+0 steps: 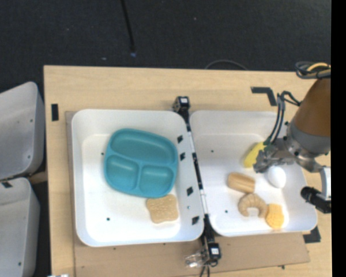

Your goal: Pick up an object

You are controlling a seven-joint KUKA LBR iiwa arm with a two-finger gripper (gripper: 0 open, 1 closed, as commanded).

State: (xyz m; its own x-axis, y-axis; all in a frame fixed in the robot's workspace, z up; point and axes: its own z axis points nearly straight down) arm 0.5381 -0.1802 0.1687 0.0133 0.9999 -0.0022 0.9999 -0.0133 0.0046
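My gripper (269,159) hangs low over the right bin (219,131), near its right side. It sits between a yellow banana-like piece (254,154) on its left and a white egg (276,177) just below it. It overlaps the edge of both. A bread roll (241,182), a croissant (251,204) and an orange-yellow piece (274,215) lie nearer the bin's front. The arm's grey wrist and orange band (315,109) hide the bin's right rim.
The left bin (89,212) holds a blue divided plate (141,167) and a slice of toast (162,208) in front of it. A ridge with black clips (191,160) separates the two bins. Cables (279,105) run behind the arm.
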